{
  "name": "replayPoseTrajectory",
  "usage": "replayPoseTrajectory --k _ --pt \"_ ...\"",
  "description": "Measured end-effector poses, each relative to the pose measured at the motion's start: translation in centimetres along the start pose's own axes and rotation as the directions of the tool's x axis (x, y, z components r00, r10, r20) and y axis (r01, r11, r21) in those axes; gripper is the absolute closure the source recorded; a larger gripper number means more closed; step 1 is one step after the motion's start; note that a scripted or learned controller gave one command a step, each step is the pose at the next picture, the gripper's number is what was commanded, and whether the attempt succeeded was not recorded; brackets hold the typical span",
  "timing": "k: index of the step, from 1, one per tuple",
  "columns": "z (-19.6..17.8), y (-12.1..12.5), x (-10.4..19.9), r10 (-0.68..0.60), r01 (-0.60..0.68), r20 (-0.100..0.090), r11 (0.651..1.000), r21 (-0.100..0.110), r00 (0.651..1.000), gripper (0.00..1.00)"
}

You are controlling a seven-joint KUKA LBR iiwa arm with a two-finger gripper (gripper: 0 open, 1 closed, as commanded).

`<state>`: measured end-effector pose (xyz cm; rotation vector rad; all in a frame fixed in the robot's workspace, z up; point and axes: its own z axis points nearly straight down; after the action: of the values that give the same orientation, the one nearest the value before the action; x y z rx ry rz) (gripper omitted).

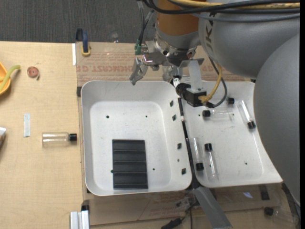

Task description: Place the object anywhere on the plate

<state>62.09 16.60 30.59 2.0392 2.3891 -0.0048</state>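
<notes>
The hand (159, 68) is hovering over the far rim where the two bins meet, its fingers hanging spread with nothing visible between them; the nearest loose objects are lying in the right bin (257, 173), toward the near side and to the right of the hand. A clear vial with a black cap (210, 160) is lying flat near that bin's near-left part, its long axis running almost straight from far edge to near edge, the cap pointing to the far edge; another vial (246, 114) is resting by the far-right part, tilted slightly, cap toward the near edge; a third vial (220, 112), hard to make out, is lying crosswise just below the hand. The dark ribbed plate (129, 164) is sitting in the left bin (95, 104), at its near edge; so any carry is, by my judgement, running leftward across the divide. A stray vial (59, 137) is lying on the desk (38, 185) beyond the left bin.
</notes>
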Motion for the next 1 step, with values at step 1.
replayPoseTrajectory --k 1 --pt "-3.58 -5.84 -7.83 0.074 -0.074 0.0 0.997 0.001 0.997 0.0"
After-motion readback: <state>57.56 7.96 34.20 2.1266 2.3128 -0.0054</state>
